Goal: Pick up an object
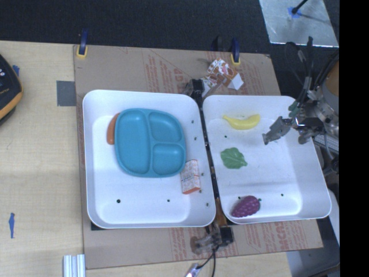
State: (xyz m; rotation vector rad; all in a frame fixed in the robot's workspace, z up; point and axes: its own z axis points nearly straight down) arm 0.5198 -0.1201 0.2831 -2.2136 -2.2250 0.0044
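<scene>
Pick not yet made: end effector (275,133) at 3 o'clock over right white bin (311,172), grip state cannot tell, nothing visibly held; yellow plastic banana (241,121) just at its 9 o'clock, green leafy piece (233,158) and purple grape bunch (246,206) untouched.

Left bin (98,154): tray (151,142), packet (191,176) at its right. Right bin (305,178): banana (241,121) behind leaf (233,158), grapes (246,206) in front.
</scene>
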